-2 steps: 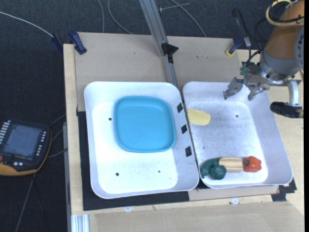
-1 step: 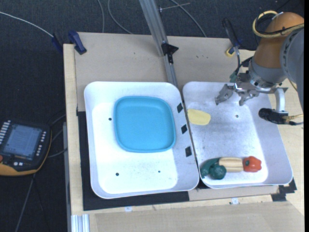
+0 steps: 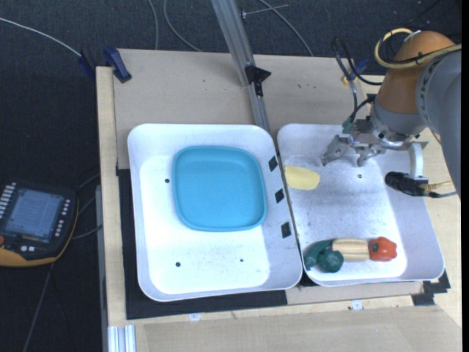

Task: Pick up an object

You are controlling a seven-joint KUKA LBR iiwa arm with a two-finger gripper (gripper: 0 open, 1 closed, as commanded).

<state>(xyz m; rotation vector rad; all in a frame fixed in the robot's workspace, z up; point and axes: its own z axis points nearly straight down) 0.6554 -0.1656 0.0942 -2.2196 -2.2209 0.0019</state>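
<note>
Closest to me, along the near edge of the right bin (image 3: 418,233), lies a little row of toy food: a dark green lump (image 3: 325,258), a tan bun-like piece (image 3: 350,249) and a red tomato-shaped piece (image 3: 382,248), each touching the next. They look like light, hard plastic, smooth and probably a bit slippery, so I'd guess they skid or roll if pinched off-centre. The bun piece seems the surest hold, taken across its short width; the rounded red one would likely squirt out unless caught through its middle.

Further back in that bin, close against its left wall, sits a pale yellow piece (image 3: 302,177), flattish and oval. It looks light too, and low, so the fingers would need to come right down to the bin floor and close across its narrow side. The wall beside it may crowd one finger.

Beyond it, near the far end of the same bin, the gripper (image 3: 352,151) hangs with its fingers spread apart and nothing between them, well apart from every object.

To the left of the right bin, the other bin (image 3: 146,196) carries a blue plate (image 3: 220,188).

What the green lump really is I can't tell, and the fingertips blur against the white floor, so whether they touch it is unclear. The arm is cut off at the right.
</note>
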